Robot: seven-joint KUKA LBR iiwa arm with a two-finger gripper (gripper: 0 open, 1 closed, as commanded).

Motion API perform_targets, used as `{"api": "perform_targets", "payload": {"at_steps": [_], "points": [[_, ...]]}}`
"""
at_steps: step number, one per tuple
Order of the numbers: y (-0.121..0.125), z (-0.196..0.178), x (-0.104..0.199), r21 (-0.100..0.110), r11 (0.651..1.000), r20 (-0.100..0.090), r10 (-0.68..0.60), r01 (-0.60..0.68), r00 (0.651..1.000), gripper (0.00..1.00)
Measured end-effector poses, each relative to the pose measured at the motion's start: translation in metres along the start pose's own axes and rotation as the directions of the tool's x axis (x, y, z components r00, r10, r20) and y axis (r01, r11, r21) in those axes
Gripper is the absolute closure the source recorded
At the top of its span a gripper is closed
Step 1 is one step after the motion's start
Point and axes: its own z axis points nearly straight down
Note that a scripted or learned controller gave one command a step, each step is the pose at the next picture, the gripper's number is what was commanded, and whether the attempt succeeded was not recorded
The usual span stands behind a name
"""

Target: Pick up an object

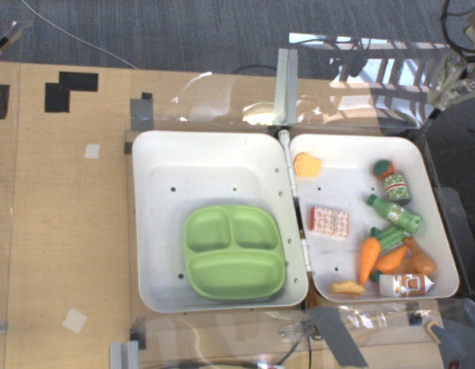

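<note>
The left bin (153, 206) and the right bin (353, 167) are white. The sectioned plate (234, 252) is light green. A small piece (307, 164) is orange-yellow; the flat packet (330, 222) is white with a red print. The carrot (367, 257) is orange with green leaves, the bottle (395, 214) green, the carton (405, 285) white with an orange mark. The worktop (61, 244) is pale wood with black squares.

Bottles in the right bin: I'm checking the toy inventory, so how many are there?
2. A green bottle lies near the right wall of the right bin; a white bottle lies in its front right corner. Others may hide under the clustered carrots.
</note>
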Motion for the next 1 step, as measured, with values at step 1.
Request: {"api": "perform_targets", "payload": {"at_steps": [1], "points": [[0.0004, 0.0428, 0.0067, -0.022, 0.98, -0.022, -0.2, 0.199, 0.98, 1.0]]}}
